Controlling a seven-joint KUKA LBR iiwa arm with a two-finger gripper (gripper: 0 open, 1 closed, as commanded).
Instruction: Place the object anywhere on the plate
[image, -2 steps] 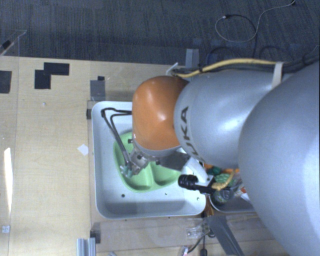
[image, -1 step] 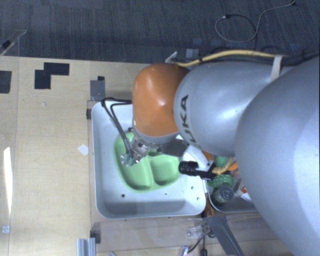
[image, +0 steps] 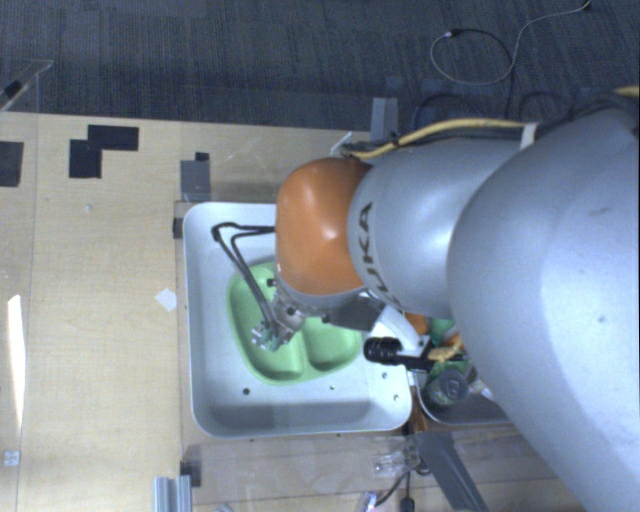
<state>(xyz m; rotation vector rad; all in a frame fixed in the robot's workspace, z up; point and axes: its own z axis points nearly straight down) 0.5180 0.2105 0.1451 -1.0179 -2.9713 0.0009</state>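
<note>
So the arm (image: 440, 260) is reaching in over the left bin (image: 205, 400), with the gripper (image: 268, 335) hanging low over the green plate (image: 245, 330) that sits inside it. Looks to me like the placing step: the tip is right above the plate's left half. Can't tell if the fingers are apart or clamped on anything, it's just a small blurry metal bit from up here, and I honestly can't pick out the object itself. If it's carrying something, the next move is basically let go and lift straight up without dragging the plate. Otherwise the left bin has the plate plus some bare white floor around it. The right bin (image: 480, 410) is mostly under the arm, with some orange and dark clutter (image: 445, 365) peeking out.
</note>
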